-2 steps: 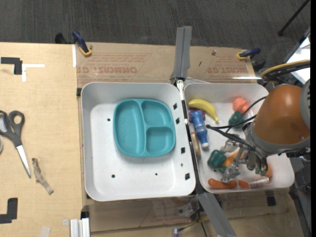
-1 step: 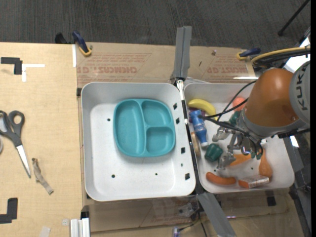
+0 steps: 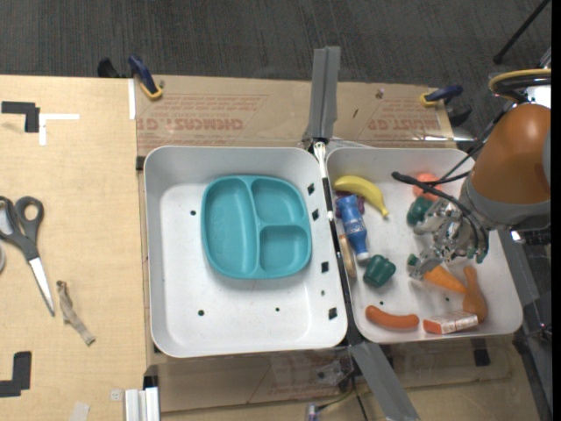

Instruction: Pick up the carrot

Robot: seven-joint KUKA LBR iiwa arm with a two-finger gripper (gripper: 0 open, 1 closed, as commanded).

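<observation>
The carrot [image 3: 445,280] is a small orange wedge lying in the right bin [image 3: 500,314], near its right side. My gripper [image 3: 429,260] hangs over the bin just above and to the left of the carrot, its tip close to the carrot's upper end. The metal of the gripper blends with cables, and nothing is plainly seen held in it. The arm's orange band [image 3: 513,152] sits above and to the right.
The right bin also holds a banana [image 3: 361,189], a blue bottle [image 3: 352,219], a green pepper [image 3: 379,271], a red sausage [image 3: 392,319], a brown-orange piece [image 3: 474,293] and a white-red pack [image 3: 451,324]. A teal divided plate [image 3: 257,227] lies in the left bin. Scissors [image 3: 29,239] lie on the bench.
</observation>
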